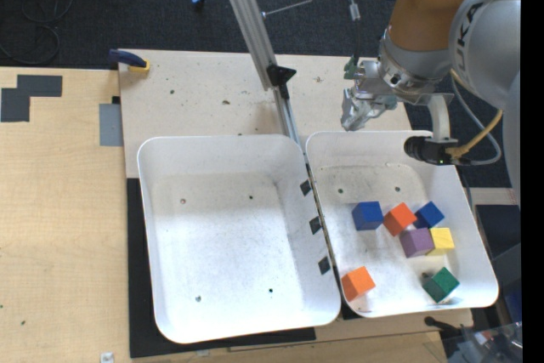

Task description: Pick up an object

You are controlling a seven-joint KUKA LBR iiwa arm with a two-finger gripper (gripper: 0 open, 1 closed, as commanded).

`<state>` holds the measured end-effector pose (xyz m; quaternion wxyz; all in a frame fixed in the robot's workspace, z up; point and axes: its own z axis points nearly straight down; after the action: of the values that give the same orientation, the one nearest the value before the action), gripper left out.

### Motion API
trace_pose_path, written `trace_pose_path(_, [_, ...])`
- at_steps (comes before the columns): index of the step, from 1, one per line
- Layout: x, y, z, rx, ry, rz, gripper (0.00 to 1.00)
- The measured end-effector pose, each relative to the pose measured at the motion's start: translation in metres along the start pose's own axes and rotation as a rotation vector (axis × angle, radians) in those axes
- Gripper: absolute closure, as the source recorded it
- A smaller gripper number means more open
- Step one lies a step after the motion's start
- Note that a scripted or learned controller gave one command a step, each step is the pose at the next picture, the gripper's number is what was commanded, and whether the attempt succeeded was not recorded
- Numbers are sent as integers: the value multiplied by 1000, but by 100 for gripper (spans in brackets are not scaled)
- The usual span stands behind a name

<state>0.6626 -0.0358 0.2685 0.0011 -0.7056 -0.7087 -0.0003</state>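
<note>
Several small cubes lie in the right bin point(340, 150): a blue cube point(367, 215), an orange cube point(398, 219), a second blue cube point(430, 213), a purple cube point(416, 241), a yellow cube point(441, 239), a green cube point(441, 283) and another orange cube point(359, 281) near the front left corner. My gripper point(354, 120) hangs above the back rim of the right bin, well behind the cubes. Nothing shows between its fingers.
The left bin point(157, 183) sits beside the right one, with small black clips point(314, 224) along the shared rim. A slanted aluminium bar point(252, 30) rises from behind the bins. A blue and yellow clamp point(129, 60) lies at the bench's back left.
</note>
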Motion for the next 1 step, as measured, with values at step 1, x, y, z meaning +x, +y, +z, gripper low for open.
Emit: trace_pose_path(1, [51,4,19,4,0,1,100])
